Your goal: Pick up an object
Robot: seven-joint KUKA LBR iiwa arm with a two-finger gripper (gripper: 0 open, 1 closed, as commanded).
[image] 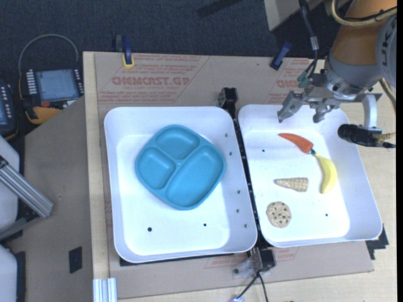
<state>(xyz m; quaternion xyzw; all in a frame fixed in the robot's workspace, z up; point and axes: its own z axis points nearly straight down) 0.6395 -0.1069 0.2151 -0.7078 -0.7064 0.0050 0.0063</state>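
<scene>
Bins: two shallow white bins side by side on the bench, the left bin (119,168) and the right bin (359,194), their inner edges touching along the middle.
Left bin contents: one item, a blue divided plate (181,167) with three compartments, lying near the bin's centre, turned at a slant.
Right bin contents: four items, all loose on the floor of the bin.
Chilli pepper (296,142): one, red-orange, in the far half of the bin, nearest the tool.
Banana (326,173): one, yellow, just beside the pepper's right end, running toward the near side.
Cone (291,184): one, tan, wafer-textured, lying flat, left of the banana.
Cookie (278,214): one, round, speckled, nearest the front edge, just below the cone.
Gripper (307,108): one, two fingers spread apart with nothing between them, poised over the far edge of the right bin, apart from the pepper.
Arm (365,24): one, grey with orange band, entering at upper right.
</scene>
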